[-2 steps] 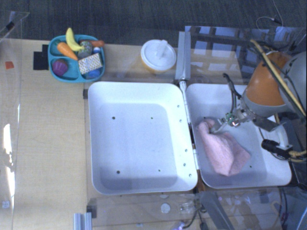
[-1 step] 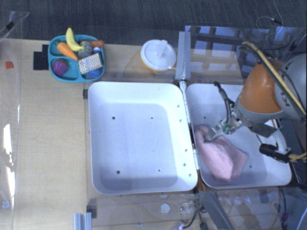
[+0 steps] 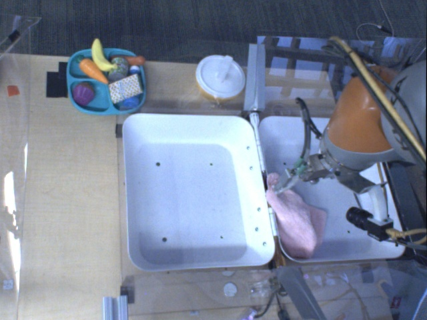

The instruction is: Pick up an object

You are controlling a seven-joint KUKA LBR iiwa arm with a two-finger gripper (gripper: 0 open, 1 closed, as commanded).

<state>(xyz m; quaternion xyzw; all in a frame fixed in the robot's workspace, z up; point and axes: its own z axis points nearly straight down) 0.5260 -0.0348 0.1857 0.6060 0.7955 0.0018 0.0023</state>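
Looking down from the fixed overhead camera, we see the grey arm with its orange band point(image 3: 357, 115) entering from three o'clock and bending over the right-hand shallow white bin point(image 3: 363, 245). Its two-finger gripper point(image 3: 288, 182) points toward nine o'clock, low over that bin's left wall, with its tip at the upper end of a soft pink cloth point(image 3: 295, 220). We cannot tell how the gripper is set, nor whether it has hold of the cloth. The pink cloth lies crumpled along the bin's left side, running from the gripper's tip toward five o'clock and stopping near the bottom wall. At nine o'clock from it sits the left-hand shallow white bin point(image 3: 190, 189), the two touching along a shared edge. Toward eleven o'clock on the wooden bench point(image 3: 60, 199) we find a blue compartment tray of toy food point(image 3: 105, 81), and at twelve o'clock from the left bin a round white lidded container point(image 3: 221, 77).
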